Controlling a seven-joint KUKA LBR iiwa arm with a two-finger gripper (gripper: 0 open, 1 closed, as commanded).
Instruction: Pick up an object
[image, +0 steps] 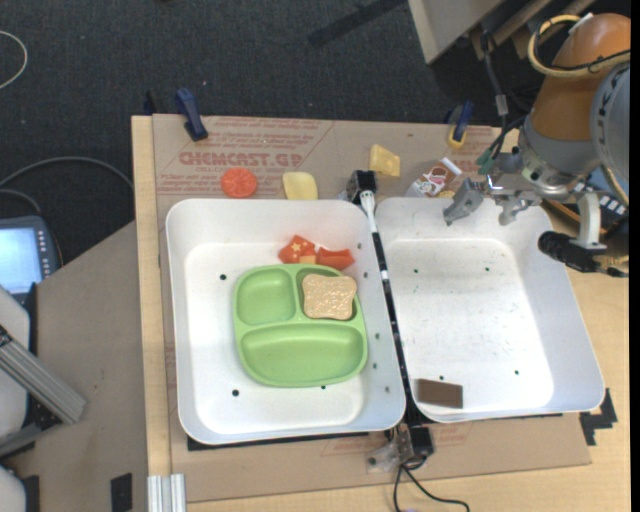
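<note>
Hovering released above the right bin's (560, 330) far rim, the jaws (487, 205) overlook its bare floor.

arm (585, 90) cut off at right edge, small packet (433, 181) unreadable

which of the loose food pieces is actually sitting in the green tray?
The slice of bread, in the upper right compartment of the green tray. The red pieces lie on the bin floor just beyond its rim.

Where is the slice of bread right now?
The bread slice lies in the upper right compartment of the green plate in the left bin, just below the red pieces.
</note>
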